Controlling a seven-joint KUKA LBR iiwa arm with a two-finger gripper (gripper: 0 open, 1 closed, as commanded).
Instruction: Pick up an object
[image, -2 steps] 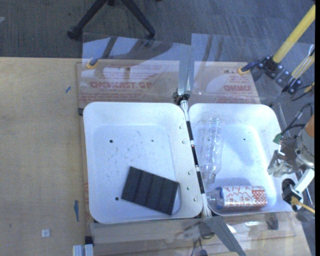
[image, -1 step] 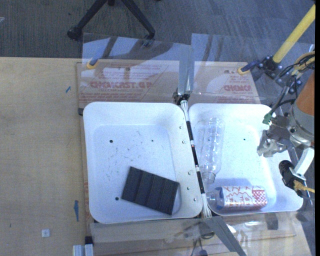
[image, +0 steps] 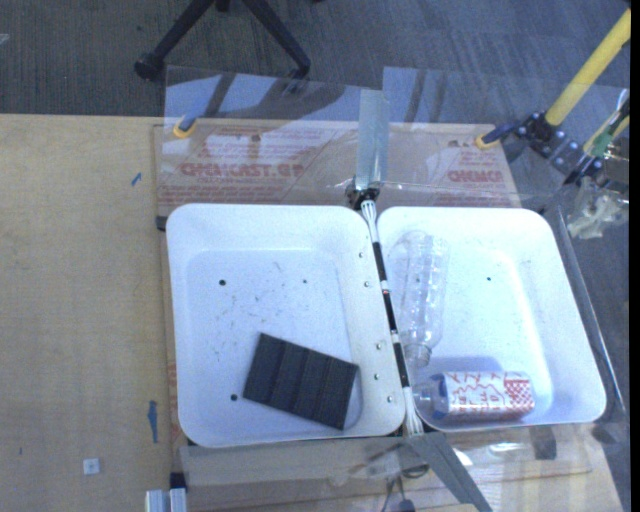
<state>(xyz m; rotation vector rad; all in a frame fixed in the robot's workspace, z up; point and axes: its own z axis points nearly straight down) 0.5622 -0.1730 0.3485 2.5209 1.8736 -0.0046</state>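
A black ribbed rectangular block (image: 300, 381) lies flat in the front part of the left bin (image: 200, 232), turned a little clockwise. In the right bin (image: 530, 262), a clear plastic bottle (image: 420, 290) lies along the left wall with its cap toward the front. A can (image: 482, 393) with a red and white pattern lies on its side in that bin's front left corner, just below the bottle's cap.
A cable-lined divider (image: 385, 300) runs between the two bins. A grey metal post (image: 372, 140) stands behind it. A yellow-handled clamp (image: 560, 125) sits at the back right. Bare wooden bench (image: 70, 300) stretches to the left.
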